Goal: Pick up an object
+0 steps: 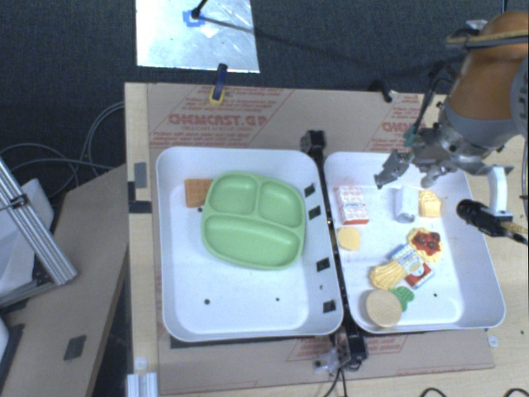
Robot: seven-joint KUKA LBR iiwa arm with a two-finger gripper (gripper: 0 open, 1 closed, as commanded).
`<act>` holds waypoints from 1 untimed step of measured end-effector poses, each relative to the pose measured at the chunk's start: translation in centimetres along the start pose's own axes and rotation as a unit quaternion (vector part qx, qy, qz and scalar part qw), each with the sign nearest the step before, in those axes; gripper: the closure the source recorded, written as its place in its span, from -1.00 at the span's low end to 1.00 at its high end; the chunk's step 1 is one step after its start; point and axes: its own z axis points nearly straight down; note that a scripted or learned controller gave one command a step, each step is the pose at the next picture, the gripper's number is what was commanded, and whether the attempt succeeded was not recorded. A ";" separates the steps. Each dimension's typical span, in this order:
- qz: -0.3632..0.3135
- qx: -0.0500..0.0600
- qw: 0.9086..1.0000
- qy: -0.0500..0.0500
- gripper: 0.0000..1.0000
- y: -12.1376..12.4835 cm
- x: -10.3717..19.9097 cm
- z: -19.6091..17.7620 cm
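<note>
Two white bins, the left bin (240, 317) and the right bin (471, 296), both look like smooth plastic with a soft sheen. The green divided plate (252, 219) in the left one reads as matt moulded plastic, and a tan, rough-looking cracker-like square (196, 192) peeks from under its edge. Under the bins, the counter (248, 110) is covered in dull brown printed cardboard. Up top lies a shiny, crinkled silvery sheet (194, 23). The arm (488, 64) shows glossy orange casing and smooth grey shell. At left, a brushed metal rail (33, 230).
</note>
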 end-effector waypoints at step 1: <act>-0.001 -0.006 1.000 -0.001 -1.00 0.2 0.0 -0.7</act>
